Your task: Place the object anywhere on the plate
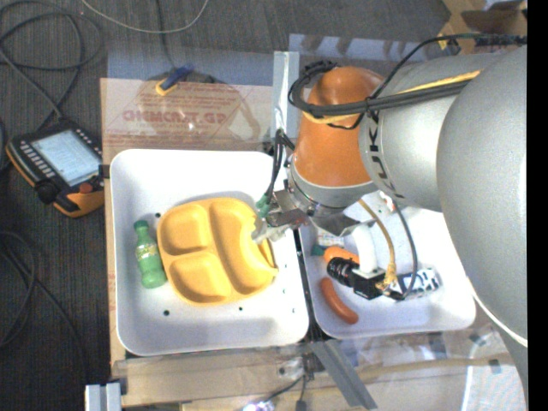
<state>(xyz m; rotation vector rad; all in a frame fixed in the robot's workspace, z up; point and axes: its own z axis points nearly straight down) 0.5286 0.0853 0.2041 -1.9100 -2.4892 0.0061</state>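
A yellow plate (210,251) with three compartments lies in the left white bin (133,178). My gripper (269,221) hangs over the plate's right rim, close to the wall between the two bins, under the orange band of the arm. I see no object clearly in it. A green bottle (149,253) lies just left of the plate, beside its rim. In the right bin (454,311) a reddish sausage-shaped object (340,302) lies near the front, and a small orange object (330,252) shows partly behind the wrist.
A small white and dark patterned item (425,280) lies in the right bin to the right of the sausage. The big grey arm covers most of the right bin's back half. A handheld pendant (58,165) lies on the floor, left of the bench.
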